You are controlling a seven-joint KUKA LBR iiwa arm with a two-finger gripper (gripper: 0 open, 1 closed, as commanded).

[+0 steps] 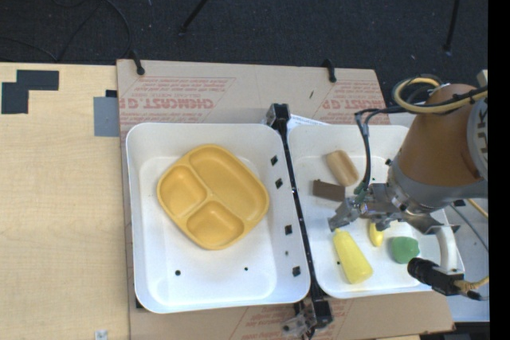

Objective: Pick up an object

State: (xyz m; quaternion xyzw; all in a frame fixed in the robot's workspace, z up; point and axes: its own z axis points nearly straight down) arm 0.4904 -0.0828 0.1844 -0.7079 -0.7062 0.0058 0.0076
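Note:
The right bin point(319, 271) holds several small objects: a tan cylinder point(342, 166), a brown flat block point(327, 189), a yellow oblong piece point(351, 256), a small yellow piece point(375, 235) and a green lump point(403, 248). My gripper point(356, 211) hangs low over the right bin, just above the yellow oblong piece and right of the brown block. The orange band of the arm point(437, 143) covers the bin's right part. Nothing shows between the fingers.
The left bin point(151, 267) carries a yellow divided plate point(212, 195). A black divider point(291, 211) runs between the bins. Cardboard lies under both bins, and a wooden bench top point(56, 211) stretches to the left. Cables hang by the arm at right.

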